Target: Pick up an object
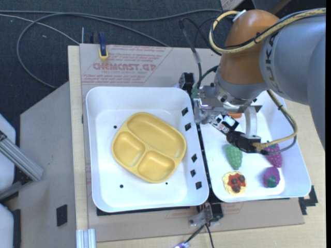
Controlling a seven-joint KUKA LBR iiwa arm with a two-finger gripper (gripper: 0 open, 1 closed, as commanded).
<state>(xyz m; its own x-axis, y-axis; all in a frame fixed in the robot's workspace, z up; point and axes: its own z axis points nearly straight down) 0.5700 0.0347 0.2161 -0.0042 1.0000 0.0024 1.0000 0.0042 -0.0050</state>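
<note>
The plate [149, 146] is yellow, its bin [98, 138] white; there are green grapes [234, 156], purple grapes [274, 155] and a red-spotted yellow disc [235, 182].

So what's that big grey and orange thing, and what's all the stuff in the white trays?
That big thing is a robot arm. A computer program moves it, and its job is to pick something up. The picture comes from one camera fixed above the bench, looking down at a slant, and the arm reaches in from the right. At the arm's end is its tool, the part that grabs things. It hangs over the right bin. From up here I cannot tell whether it is holding anything. The left bin has a yellow plate with three sections. The right bin has toy food: green grapes, purple grapes, a round purple toy and a little yellow disc with red bits, like a tiny pizza.
</note>
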